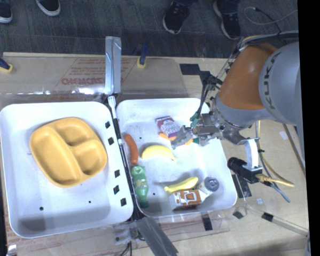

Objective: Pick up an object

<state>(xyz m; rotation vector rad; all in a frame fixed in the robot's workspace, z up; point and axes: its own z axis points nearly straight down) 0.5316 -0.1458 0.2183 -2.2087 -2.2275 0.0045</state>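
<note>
Banana (pixel 157 151) lies left-right, stem rightward; hand (pixel 183 137) hovers nearby, grip state unclear.

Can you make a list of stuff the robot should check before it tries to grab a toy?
1. Toys are there to grab: ok. The right bin holds a lemon, a banana, a hot dog, a green bottle and small cartons.
2. Gripper is above the right bin: ok, near its upper right part.
3. Fingers open and ready: cannot tell.
4. Gripper is not already holding something: cannot tell; it overlaps something orange.
5. Target has free space: ok for the lemon, which lies apart from the others.
6. Yellow plate is out of the way: ok, it sits in the left bin.
</note>
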